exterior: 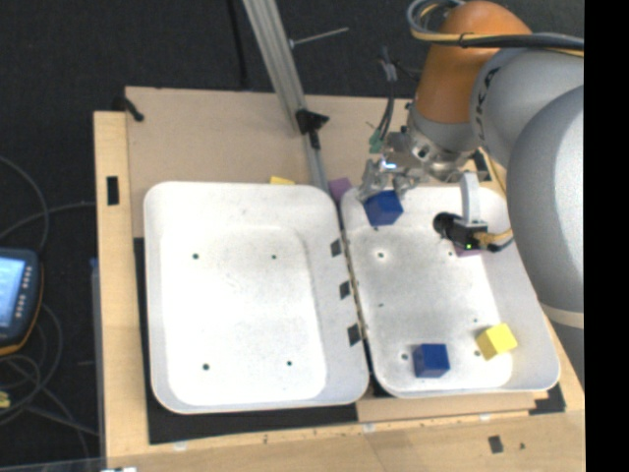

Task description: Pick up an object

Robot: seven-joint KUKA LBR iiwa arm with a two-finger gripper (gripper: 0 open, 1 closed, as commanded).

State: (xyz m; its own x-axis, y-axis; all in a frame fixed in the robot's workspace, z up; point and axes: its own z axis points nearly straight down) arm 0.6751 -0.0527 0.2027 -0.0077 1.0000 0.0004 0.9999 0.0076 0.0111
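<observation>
The wooden worktop (113, 264) carries two white bins; the left bin (246, 293) sits beside the right bin (442, 293); the grey arm (536, 146) leans over the right one's far corner; its pincer (381, 187) hangs there, a blue block (382, 208) gripped between the fingers; another blue block (430, 359) and a yellow block (496, 341) lie near the front edge.
</observation>
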